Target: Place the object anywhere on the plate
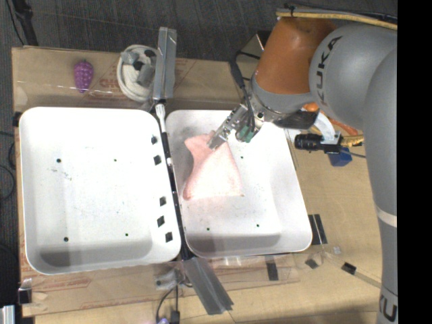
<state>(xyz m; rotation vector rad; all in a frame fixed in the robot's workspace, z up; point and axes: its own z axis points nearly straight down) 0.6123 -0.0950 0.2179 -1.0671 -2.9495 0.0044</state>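
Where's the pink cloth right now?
The pink cloth lies in the right bin, toward its left wall, with the hand at its upper edge.

Purple grape-like toy (83, 75) & white cable coil (137, 71) on bench behind left bin (40, 181).

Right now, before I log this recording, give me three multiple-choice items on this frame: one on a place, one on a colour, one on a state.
1. The gripper hangs over:
A. the left bin
B. the right bin
C. the bare bench

2. The small object on the bench behind the left bin is:
A. purple
B. green
C. yellow

3. The pink object is:
A. lifted clear of the bin
B. lying flat on the bin floor
C. draped over the bin wall

Key: 1 B, its tip is above the pink object there; 2 A, plainly purple; 3 B, it lies spread flat.
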